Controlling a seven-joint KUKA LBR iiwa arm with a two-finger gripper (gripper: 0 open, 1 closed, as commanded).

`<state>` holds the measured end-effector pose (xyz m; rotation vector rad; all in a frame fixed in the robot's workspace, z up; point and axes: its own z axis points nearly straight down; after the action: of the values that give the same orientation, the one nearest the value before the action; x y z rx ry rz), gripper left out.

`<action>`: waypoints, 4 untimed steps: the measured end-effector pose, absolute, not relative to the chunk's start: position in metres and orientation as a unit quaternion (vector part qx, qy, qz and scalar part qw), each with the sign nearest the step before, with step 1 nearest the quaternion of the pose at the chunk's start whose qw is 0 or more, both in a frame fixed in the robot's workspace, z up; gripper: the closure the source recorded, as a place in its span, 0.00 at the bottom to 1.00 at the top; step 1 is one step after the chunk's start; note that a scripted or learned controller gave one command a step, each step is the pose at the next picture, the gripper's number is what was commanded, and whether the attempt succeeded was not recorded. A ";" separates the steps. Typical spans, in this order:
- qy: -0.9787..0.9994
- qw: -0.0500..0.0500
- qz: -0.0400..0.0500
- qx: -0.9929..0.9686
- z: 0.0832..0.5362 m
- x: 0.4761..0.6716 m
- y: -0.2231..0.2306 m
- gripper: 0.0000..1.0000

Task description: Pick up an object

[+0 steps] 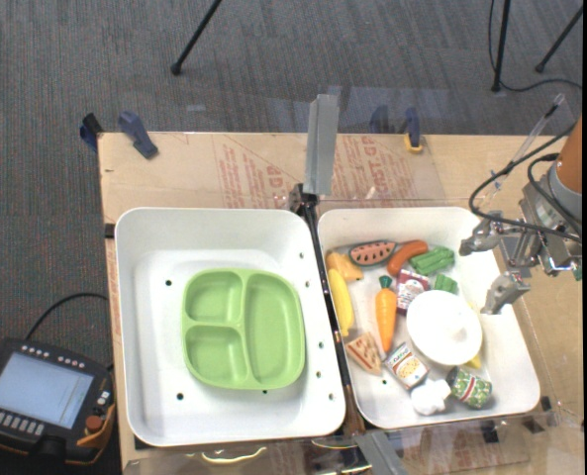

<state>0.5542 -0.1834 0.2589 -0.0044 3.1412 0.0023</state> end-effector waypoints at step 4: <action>1.000 0.008 0.001 -0.010 0.194 0.643 -0.058 1.00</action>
<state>0.6426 -0.0583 0.1942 -0.0302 3.1261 0.0018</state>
